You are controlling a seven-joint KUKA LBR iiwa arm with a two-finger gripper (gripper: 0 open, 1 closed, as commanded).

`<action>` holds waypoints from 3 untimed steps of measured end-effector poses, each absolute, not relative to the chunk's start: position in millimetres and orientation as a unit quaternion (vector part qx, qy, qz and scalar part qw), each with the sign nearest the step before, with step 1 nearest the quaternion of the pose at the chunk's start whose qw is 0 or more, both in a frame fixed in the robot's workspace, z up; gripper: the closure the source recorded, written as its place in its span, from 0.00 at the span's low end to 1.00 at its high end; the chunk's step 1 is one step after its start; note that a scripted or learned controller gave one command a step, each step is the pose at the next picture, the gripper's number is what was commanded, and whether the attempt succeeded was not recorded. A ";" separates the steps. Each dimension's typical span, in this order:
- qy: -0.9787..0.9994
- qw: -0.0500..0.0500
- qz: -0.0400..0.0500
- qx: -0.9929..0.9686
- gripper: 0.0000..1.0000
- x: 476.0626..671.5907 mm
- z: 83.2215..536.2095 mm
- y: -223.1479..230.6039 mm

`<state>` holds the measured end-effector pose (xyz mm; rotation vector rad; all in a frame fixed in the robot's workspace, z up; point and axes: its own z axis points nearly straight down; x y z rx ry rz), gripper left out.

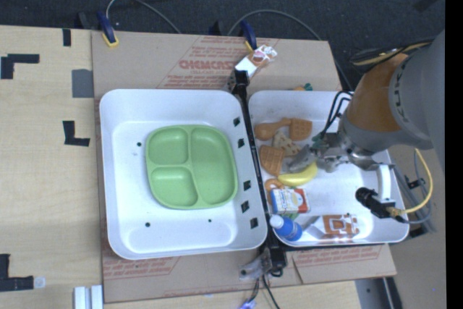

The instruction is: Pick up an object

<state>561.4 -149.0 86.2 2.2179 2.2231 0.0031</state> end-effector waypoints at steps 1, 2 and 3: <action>0.708 0.003 0.000 0.707 1.00 561.7 96.1 -150.5; 0.708 0.000 0.000 0.706 1.00 534.7 188.2 -107.5; 0.708 -0.001 0.000 0.707 0.00 534.5 188.0 -107.5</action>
